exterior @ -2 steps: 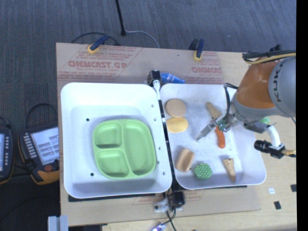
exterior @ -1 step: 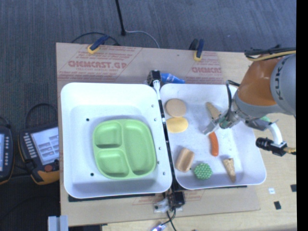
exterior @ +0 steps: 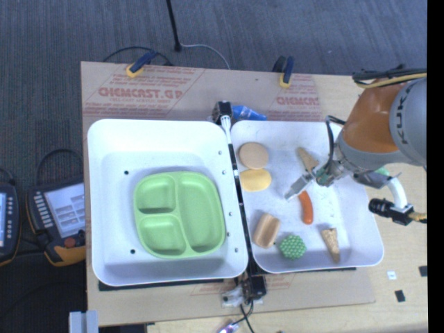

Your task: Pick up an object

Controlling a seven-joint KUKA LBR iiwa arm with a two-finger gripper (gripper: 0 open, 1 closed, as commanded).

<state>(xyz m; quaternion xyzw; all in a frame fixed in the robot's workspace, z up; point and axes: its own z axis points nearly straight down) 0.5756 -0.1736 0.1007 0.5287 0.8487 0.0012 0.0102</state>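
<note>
Presumably lowered into the right-hand shallow white bin (exterior: pixel 361 255) for a pick: two-finger gripper (exterior: pixel 303 184), jaws spread with nothing between. Just below, a small orange carrot-shaped toy (exterior: pixel 306 207), likeliest target, lying loose beside scattered toy foods, within easy reach.

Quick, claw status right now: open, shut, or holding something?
Claw: open, holding nothing, poised over the right bin just above the orange carrot.
</note>
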